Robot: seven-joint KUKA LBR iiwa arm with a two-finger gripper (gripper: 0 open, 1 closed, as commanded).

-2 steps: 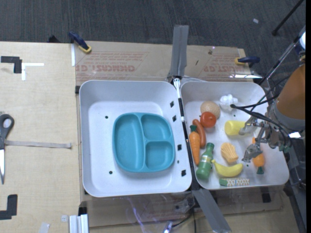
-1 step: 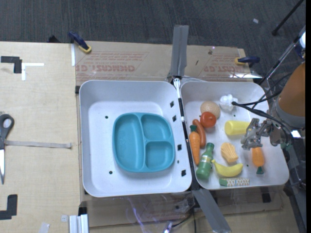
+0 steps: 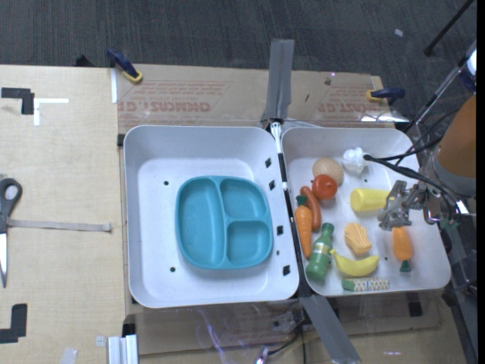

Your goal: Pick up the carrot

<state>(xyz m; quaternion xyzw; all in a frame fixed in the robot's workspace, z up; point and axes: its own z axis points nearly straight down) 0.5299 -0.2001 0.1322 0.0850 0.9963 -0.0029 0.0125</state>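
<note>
Two orange carrot-like toys lie in the right bin (image 3: 424, 279). One carrot (image 3: 402, 244), short with a green tip, lies near the bin's right wall. A longer carrot (image 3: 304, 229) lies along the left wall beside a brown sausage (image 3: 311, 202). My gripper (image 3: 394, 209) hangs over the right part of this bin, just above and slightly left of the short carrot. Nothing shows in its grasp.
The right bin also holds a tomato (image 3: 325, 186), an egg-like ball (image 3: 328, 170), crumpled white paper (image 3: 354, 158), a yellow piece (image 3: 368, 199), a green bottle (image 3: 320, 254), a banana (image 3: 356, 265) and a ridged yellow toy (image 3: 358, 239). A teal divided plate (image 3: 224, 222) sits in the left bin (image 3: 144, 203).
</note>
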